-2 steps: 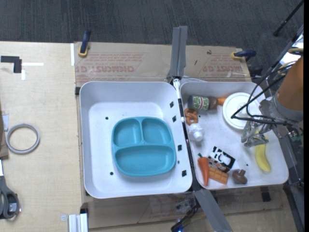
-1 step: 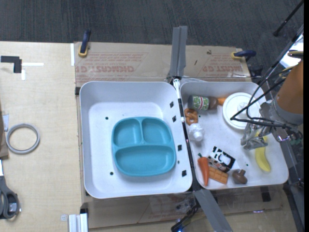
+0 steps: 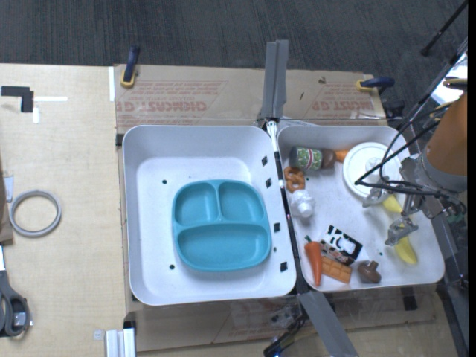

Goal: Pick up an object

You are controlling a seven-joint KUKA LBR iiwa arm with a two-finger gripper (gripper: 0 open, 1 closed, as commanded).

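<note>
Gripper low over right bin beside banana, grasp state indeterminate; mirrored cardboard print not legible.

Grey arm reaching in from right, wrist bent downward — gripper low

The arm is grey, with a broad orange band above the wrist. Thin black cables loop loosely alongside it, crossing one another. Its hand is a pale grey metal assembly of small blocks and slim fingers, with dark fittings at the joints.
</note>
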